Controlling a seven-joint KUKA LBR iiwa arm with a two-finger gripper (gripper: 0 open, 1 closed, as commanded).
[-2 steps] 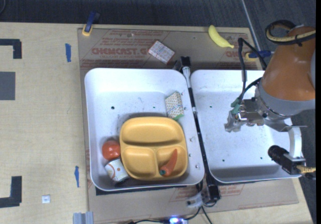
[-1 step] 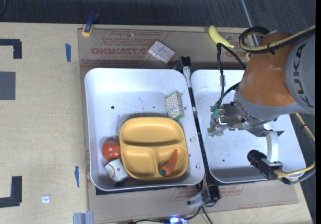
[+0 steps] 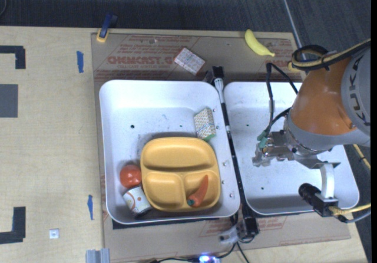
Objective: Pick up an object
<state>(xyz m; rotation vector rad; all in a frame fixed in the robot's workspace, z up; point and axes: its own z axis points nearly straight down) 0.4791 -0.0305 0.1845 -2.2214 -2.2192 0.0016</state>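
Candidate objects all sat in the left bin (image 3: 112,108): a yellow divided tray (image 3: 177,164) with a carrot (image 3: 200,190) in its lower right compartment, a tomato (image 3: 130,175) and a small white-and-orange ball (image 3: 136,199) just left of the tray, and a small patterned packet (image 3: 204,122) near the bin's right wall. None had been lifted. The gripper (image 3: 266,154) hung over the right bin (image 3: 253,102), well apart from every one of them. Couldn't tell the claw's state from this angle; nothing was visibly in it. Judged: pick not started, approach, grasp and lift all left.
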